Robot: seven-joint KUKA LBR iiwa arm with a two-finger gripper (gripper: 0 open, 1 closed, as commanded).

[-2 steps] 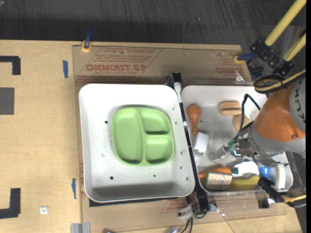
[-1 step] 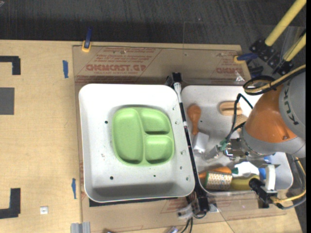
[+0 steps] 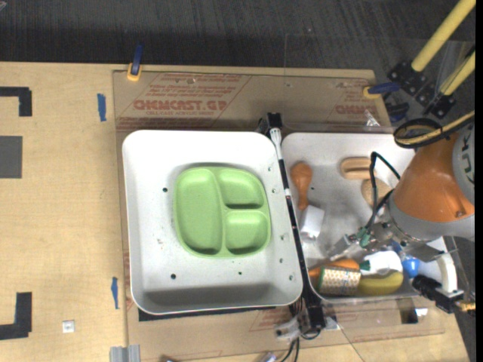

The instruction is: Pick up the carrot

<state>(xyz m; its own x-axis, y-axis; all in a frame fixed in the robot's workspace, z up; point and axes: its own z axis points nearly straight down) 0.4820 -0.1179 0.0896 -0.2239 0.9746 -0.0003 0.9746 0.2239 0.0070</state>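
Observation:
An orange, tapering carrot (image 3: 302, 181) lies along the left wall of the right bin (image 3: 326, 151), thick end toward the back. My gripper (image 3: 359, 240) hangs low over the middle of that bin, to the right of the carrot and nearer the front, apart from it. Just below the gripper, a small bright orange piece (image 3: 345, 263) shows among the front clutter, partly hidden. The arm's orange band (image 3: 429, 188) is over the bin's right side.
The left bin (image 3: 143, 202) holds a green divided plate (image 3: 223, 210). The right bin also holds a tan bun (image 3: 355, 167), a white block (image 3: 311, 221), a patterned can (image 3: 339, 280), a yellow banana (image 3: 383, 282) and a white and blue bottle (image 3: 389, 263).

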